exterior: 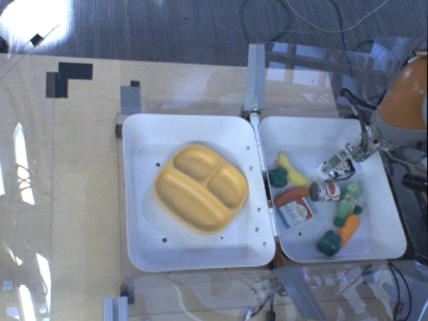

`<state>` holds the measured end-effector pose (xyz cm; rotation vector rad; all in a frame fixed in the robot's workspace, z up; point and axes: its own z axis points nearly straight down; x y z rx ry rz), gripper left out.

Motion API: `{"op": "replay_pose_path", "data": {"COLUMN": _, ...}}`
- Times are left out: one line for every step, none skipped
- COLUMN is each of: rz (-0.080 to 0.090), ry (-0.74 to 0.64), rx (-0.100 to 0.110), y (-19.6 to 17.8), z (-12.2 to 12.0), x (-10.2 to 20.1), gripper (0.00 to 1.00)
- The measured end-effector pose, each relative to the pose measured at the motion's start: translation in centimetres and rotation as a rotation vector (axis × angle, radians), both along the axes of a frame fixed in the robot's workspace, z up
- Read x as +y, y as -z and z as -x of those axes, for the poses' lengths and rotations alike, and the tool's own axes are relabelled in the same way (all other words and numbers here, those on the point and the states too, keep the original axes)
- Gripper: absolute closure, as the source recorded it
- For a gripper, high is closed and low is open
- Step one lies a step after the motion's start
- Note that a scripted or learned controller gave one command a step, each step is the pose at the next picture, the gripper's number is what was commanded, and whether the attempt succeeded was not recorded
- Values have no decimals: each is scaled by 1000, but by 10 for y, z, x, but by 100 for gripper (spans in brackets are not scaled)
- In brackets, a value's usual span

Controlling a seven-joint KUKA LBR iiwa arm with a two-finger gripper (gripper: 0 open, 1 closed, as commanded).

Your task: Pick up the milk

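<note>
Two shallow white bins sit side by side on the pale wooden tabletop (80,179). The left bin (140,246) carries a yellow divided plate (200,188), tilted a little, its three hollows plain to see. The right bin (394,246) is the busy one. The milk carton (295,212), a small white box with a red and blue label, lies in the lower left part of that bin, toward 7 o'clock from the bin's middle, touching a red sausage (291,196) just above it. At about 10 o'clock from the carton a yellow banana (291,168) rests against a dark green broccoli piece (277,176). To the carton's 3 o'clock lies a small bottle or can (326,191) on its side, its label too blurred to read. Farther right a pale green vegetable (348,202), an orange carrot (348,227) and a dark green block (328,244) crowd together, overlapping so their outlines are hard to separate. The gripper (338,164) hangs above the bottle, up and right of the carton and apart from it; the arm's orange band (404,99) is cut off by the right edge. The jaws are a blur of metal, so I cannot tell whether they are spread or closed.
</note>
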<state>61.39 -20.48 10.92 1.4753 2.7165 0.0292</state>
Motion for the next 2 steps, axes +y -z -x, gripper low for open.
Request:
{"op": "replay_pose_path", "data": {"rz": -7, "ry": 101, "rx": 39, "y": -93, "z": -12, "x": 16, "gripper": 0}}
{"op": "replay_pose_path", "data": {"rz": -5, "ry": 64, "rx": 41, "y": -95, "z": -7, "x": 0, "gripper": 0}}
